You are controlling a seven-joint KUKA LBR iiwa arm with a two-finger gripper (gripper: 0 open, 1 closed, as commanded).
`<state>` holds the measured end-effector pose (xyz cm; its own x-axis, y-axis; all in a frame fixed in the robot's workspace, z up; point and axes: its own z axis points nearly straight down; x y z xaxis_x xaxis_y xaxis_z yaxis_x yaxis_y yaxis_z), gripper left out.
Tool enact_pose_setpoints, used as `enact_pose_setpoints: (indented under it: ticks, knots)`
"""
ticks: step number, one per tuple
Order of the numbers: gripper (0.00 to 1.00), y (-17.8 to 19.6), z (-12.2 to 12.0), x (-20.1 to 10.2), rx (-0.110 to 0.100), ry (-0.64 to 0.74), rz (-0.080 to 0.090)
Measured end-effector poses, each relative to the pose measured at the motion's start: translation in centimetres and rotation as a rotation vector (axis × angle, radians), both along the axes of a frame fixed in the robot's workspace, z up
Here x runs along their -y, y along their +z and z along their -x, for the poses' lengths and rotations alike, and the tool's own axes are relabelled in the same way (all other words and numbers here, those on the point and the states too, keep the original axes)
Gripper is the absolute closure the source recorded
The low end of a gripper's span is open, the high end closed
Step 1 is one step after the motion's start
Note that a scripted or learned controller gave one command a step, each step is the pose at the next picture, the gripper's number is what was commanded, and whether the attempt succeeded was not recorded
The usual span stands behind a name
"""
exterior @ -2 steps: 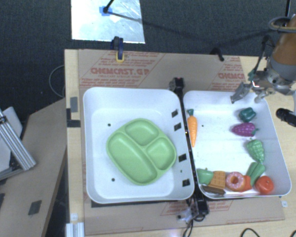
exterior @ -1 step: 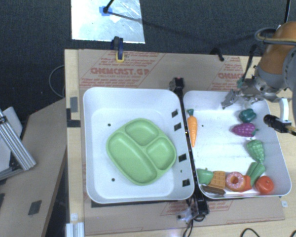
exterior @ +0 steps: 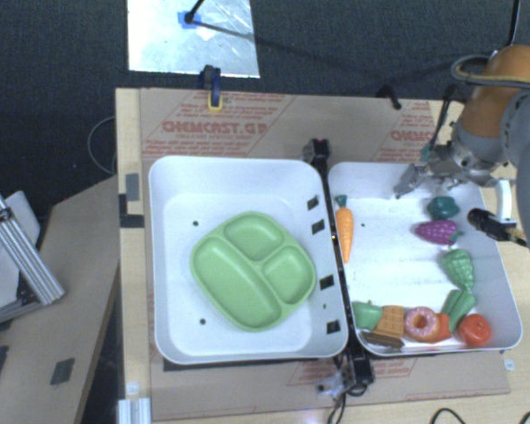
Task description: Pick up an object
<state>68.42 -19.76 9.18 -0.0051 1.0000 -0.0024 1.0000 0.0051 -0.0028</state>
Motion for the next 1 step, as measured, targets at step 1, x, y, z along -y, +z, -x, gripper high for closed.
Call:
enact_pose_setpoints:
  ticks: [1]
  knots:
    - [1.0,1.18,0.0,0.49,0.006,0.001,0.014]
